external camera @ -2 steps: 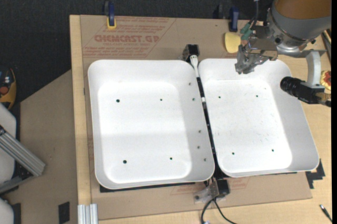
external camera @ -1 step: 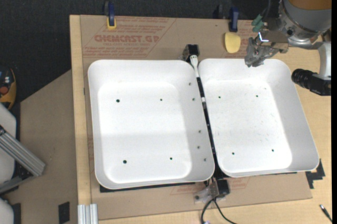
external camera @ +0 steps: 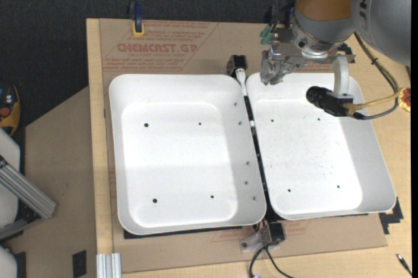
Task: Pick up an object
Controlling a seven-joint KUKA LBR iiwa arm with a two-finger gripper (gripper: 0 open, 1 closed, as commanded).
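Your desk (external camera: 163, 42) is a flat brown board on dark speckled carpet, carrying two shallow, glossy white bins with rounded corners: left bin (external camera: 124, 139) and right bin (external camera: 366, 166). The metallic gripper (external camera: 271, 74) hovers over the right bin's far-left corner; its state is unreadable, and no object to pick up can be made out.

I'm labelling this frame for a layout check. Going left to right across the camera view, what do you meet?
Blue clamp → left bin → divider between the bins → gripper → right bin.
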